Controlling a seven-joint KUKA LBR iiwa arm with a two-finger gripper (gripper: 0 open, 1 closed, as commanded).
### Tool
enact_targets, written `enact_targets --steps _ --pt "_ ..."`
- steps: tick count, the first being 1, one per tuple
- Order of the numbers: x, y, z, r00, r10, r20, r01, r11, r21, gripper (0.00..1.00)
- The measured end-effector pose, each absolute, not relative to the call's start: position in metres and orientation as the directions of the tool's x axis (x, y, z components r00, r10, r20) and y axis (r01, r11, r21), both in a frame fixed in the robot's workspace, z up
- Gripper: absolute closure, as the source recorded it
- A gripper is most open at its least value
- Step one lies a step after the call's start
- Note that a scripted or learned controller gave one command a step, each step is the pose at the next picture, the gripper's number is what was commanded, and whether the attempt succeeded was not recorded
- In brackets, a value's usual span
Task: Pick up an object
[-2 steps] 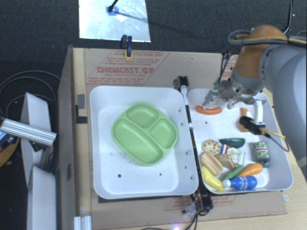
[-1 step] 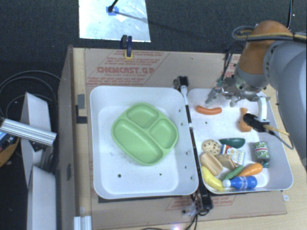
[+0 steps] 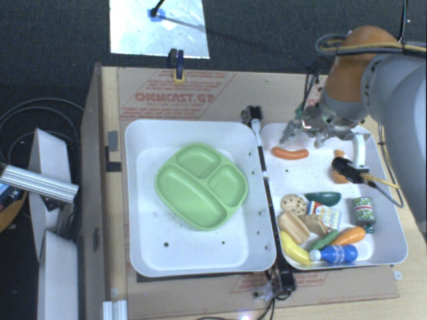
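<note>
Gripper (image 3: 303, 133) hangs over the right white bin (image 3: 393, 245), fingers spread and nothing between them. Orange sausage-shaped toy (image 3: 291, 153) lies on the bin floor just below the fingertips, apparently untouched. Judgement: pick not yet made; descent, closure and lift remain.

Two shallow white plastic bins (image 3: 143, 179) (image 3: 393, 242) are counted. One green three-compartment plastic tray (image 3: 201, 186) is counted in one bin. One orange toy sausage (image 3: 291, 153), one toy cookie (image 3: 293, 204), one toy carrot (image 3: 346, 235), one yellow toy banana (image 3: 294, 251) and one small green can (image 3: 363, 210) are counted in the other.
</note>
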State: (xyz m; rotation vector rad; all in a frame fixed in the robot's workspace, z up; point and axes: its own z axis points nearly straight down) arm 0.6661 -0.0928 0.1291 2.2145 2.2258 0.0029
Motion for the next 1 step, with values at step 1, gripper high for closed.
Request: enact_targets --steps 1 --pt "0.6442 -0.143 0.0821 0.003 1.0 -0.002 1.0 -0.003 -0.002 0.0"
